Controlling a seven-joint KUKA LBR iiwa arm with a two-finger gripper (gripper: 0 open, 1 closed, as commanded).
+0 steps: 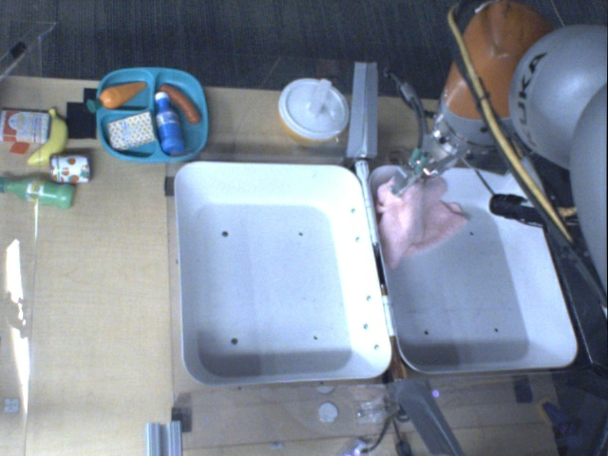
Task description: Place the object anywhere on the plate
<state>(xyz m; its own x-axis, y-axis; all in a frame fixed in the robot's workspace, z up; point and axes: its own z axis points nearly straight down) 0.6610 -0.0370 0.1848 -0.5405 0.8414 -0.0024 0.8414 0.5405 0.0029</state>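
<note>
While the gripper [414,177] is pinching the pink cloth [414,220] by its top edge inside the right bin [494,350], lifting should be proceeding slowly, keeping cloth clear of that bin's wall.

A robot laboratory or test cell is shown, not a home. A plain wooden bench [95,302] is seen, and two shallow white bins [275,274] are fixed on it side by side, with a metal rail [361,112] at their junction. A large grey and orange arm [532,74] with cables [494,112] along it is mounted at the right. Toy-like test objects are laid at the bench's far left: a blue divided tray [152,114] with plastic food, a banana [49,139], a small can [69,168] and a green bottle [38,192]. A lidded cup [313,109] is placed behind the bins. Dark carpet [237,17] is seen beyond the bench.
</note>
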